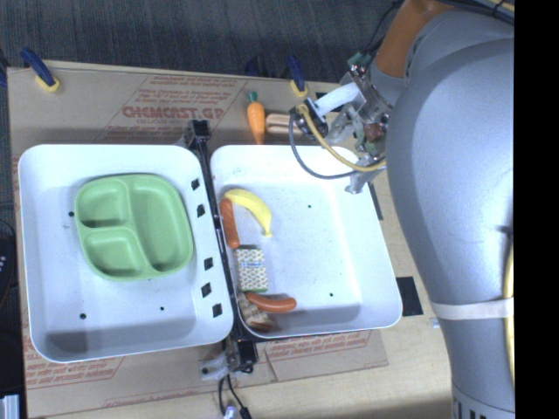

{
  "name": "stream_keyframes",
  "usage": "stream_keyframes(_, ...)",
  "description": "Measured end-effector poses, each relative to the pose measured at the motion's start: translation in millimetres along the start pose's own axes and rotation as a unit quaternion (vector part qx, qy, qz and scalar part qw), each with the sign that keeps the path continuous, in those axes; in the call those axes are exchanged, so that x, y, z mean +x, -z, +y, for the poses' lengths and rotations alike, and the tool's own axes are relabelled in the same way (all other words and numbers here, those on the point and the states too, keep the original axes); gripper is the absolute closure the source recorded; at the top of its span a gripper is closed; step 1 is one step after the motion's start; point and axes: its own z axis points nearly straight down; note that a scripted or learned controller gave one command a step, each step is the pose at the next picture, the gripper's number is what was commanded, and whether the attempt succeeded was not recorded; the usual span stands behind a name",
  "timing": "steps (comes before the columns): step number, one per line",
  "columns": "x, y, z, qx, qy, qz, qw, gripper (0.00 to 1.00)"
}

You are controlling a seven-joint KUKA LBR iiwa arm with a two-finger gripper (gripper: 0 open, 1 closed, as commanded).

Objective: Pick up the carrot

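Brown cardboard point(157, 103) printed with red lettering covers the bench, dark carpet showing beyond it. On that cardboard, just behind the back rim of the right bin point(349, 260), lies the single carrot point(255, 120): a small, smooth orange cone with a green top, plastic-looking, pointing toward the bin and touching a pale tan, rounded thing point(279, 124) at its side. The claw point(356, 133) hangs near the same back rim, at the bin's far corner, apart from the carrot and wrapped in looping yellow and dark cables; whether it is released or clenched cannot be told.

Two shallow white bins with rounded corners sit side by side, joined by black clips. Against the right bin's inner wall lie five pieces of toy food: one curved yellow banana point(251, 208), one slim orange-red sausage point(231, 223), one chequered block point(252, 269), one more sausage point(272, 302) and a brownish bit point(260, 322) at the front corner. The left bin point(52, 304) holds one glossy green plate point(134, 225) with three compartments. The arm point(454, 164) is broad, smooth and grey, with an orange band at its top.
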Motion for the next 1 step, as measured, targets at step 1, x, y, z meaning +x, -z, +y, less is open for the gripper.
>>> stream_keyframes(1, -23.3, -155.2, 47.5, 0.001, 0.0, -0.002, 1.0, 0.0)
